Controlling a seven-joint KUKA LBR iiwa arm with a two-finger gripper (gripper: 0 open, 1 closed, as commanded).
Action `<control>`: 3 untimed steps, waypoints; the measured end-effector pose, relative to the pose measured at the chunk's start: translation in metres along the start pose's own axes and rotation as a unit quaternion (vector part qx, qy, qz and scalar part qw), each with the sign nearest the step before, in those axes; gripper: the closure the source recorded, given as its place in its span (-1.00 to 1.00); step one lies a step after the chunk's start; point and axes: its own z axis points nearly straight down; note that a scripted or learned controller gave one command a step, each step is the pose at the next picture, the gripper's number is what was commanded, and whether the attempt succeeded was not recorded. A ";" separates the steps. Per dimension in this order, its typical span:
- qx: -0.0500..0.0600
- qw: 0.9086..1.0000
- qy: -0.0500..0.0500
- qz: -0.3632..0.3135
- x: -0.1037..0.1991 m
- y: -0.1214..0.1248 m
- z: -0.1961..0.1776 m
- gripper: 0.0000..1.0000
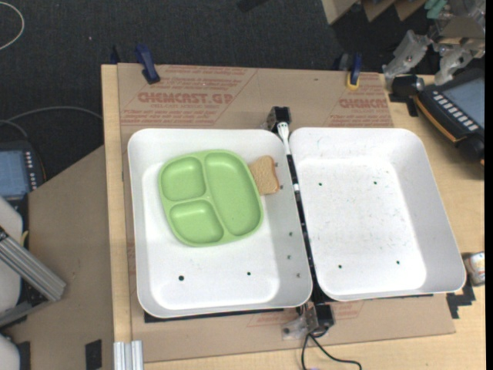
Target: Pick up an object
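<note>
Gripper (451,29) sits beyond right bin (370,214); left bin (158,280) holds plate (209,199), cracker (266,175).

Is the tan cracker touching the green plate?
Touching: the camera view shows the cracker lying against the green plate's right rim, no gap between.

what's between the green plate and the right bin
In the camera view, a tan cracker-like piece lies against the green plate; beyond it come the left bin's bare floor and the right bin's rim.
</note>
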 end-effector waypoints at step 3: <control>0.014 1.000 0.001 0.000 0.173 -0.138 0.034 -1.00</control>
